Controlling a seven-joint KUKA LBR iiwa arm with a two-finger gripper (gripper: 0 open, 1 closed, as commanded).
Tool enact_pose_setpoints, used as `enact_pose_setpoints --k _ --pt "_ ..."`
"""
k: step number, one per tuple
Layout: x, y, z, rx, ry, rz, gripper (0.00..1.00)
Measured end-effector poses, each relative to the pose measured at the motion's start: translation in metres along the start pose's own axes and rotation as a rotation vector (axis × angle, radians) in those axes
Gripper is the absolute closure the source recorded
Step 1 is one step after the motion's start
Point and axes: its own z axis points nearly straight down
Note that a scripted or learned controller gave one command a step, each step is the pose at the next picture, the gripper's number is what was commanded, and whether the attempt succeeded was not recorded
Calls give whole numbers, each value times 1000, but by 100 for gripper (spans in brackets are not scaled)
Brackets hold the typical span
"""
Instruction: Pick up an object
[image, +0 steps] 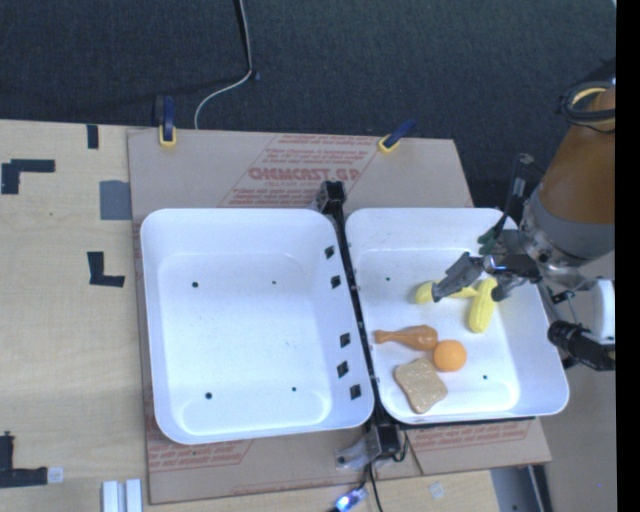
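Bread slice (420, 385) sits nearest the cam, at the front of the right bin (530, 395), but size order starts w/ the bench (60, 330): pale wood, dark tape marks on its left part. On it a brown cardboard sheet (290, 170) w/ red print, clamped at the back by a blue-yellow clip (165, 125) and a second clip (397, 135). White cable (235, 80) runs off the back edge over dark floor.

Left bin (240, 320) and right bin sit side by side, touching along a black divider strip (345, 300).

Arm (580, 190) comes in from the right, orange band above the wrist, reaching over the right bin's back-right part. Gripper (470, 278) is low over the bin, its dark fingers spread apart w/ nothing clearly between them; one tip overlaps a small yellow piece (425, 294), can't tell if touching.

Items, all in the right bin: yellow corn cob (481, 308) just beside the gripper tips; tan drumstick (405, 337) near the divider; bread slice at the front; orange ball (450, 356) touching or just beside the drumstick's fat end, just behind the bread.
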Motion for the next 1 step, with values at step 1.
enact_pose_setpoints --k 1 --pt "1 -26 158 18 4 2 0"
